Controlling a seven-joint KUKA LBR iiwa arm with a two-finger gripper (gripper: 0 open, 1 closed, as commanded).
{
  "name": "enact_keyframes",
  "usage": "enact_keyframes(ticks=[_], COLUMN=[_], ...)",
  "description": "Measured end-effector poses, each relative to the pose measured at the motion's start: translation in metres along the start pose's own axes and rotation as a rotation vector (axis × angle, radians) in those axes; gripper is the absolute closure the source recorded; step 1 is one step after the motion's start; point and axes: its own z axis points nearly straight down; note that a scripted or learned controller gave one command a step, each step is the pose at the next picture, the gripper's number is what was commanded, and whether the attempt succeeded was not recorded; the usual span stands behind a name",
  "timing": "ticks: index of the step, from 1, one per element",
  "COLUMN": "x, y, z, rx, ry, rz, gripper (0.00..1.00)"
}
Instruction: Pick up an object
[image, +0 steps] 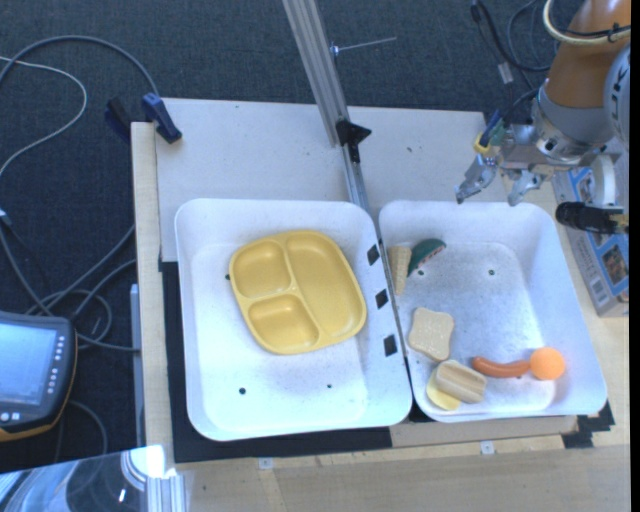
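Claw (493, 190) hangs released above the right bin's (570, 270) twelve o'clock rim. Toast slice (431, 333), at six o'clock, probably light and stiff; grip its edges.

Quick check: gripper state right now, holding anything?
Two-finger gripper: open, fingers spread, nothing between them, above the far rim of the right shallow white bin.

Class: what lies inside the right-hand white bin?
Inside the right-hand white bin: a watermelon slice toy, a pale toast slice, a tan sandwich piece and an orange carrot-like toy. Whatever sits beneath them is covered.
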Motion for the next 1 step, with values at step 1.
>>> enact_keyframes(ticks=[1], x=[-0.0002], y=[0.0], z=[-0.0001], rx=[0.0], ry=[-0.001], rz=[0.0], gripper=[0.0])
